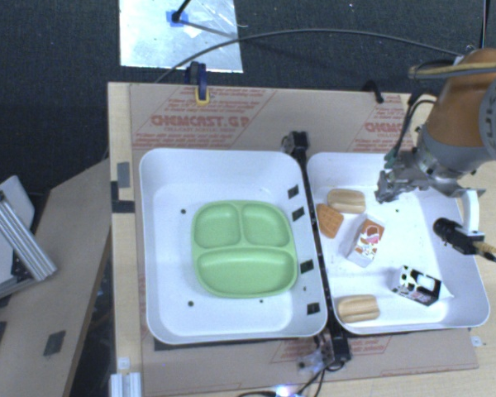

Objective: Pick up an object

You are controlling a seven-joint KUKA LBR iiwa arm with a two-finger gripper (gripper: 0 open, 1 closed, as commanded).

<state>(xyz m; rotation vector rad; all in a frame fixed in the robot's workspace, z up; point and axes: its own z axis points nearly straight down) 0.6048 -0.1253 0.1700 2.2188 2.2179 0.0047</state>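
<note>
The cardboard-covered surface [231, 114] sat mid-frame; the left bin [161, 246] held a green tray [244, 248], the right bin [471, 292] snacks; the end effector's [387, 190] grip state could not be told.

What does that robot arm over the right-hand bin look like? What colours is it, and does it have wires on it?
The arm is bulky and rounded, grey with an orange band above the wrist. Below it sits a darker grey metal gripper, a small blocky piece. Thin dark cables loop beside the wrist, and a black cable arcs across the dark backdrop toward the arm.

dark carpet floor [50, 73] | brown printed board [231, 118] on bench | shiny foil sheet [178, 23] | aluminium rail [16, 234] left
</note>
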